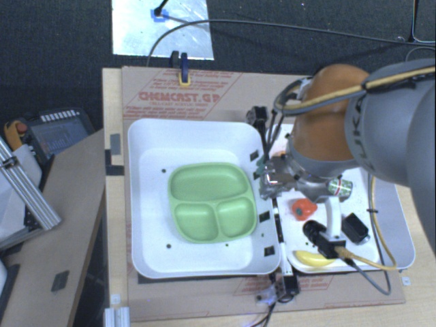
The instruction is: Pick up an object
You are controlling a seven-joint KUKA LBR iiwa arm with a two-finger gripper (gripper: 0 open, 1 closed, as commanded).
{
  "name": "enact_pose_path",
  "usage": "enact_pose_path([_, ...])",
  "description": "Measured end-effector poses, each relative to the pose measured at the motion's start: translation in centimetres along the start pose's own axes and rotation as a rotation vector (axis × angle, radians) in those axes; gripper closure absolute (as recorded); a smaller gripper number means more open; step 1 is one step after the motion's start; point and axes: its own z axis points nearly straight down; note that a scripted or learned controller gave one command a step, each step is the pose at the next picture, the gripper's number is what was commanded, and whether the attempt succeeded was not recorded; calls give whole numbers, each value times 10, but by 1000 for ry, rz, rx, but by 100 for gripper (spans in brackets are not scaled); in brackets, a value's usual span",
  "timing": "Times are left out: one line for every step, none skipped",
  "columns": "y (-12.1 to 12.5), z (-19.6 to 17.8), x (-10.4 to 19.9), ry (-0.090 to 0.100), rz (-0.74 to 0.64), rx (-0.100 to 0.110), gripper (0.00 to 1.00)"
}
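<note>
Orange-red object [302, 208] lay in the right bin [400, 240], near my pincer [272, 180]. Pincer state: could not tell. Judged light, smooth, possibly slippery; grasp across its rounded middle.

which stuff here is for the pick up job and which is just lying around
For the job: orange-red piece, yellow banana, green divided plate.
Lying about: control pendant, silver sheet, metal rail.

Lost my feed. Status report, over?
Gripper over right bin, by its left wall. Red object, yellow object lie loose nearby. Green plate in left bin, out of the way.
</note>
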Motion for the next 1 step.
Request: enact_pose_path([-3,-2,43,-1,1,1,100])
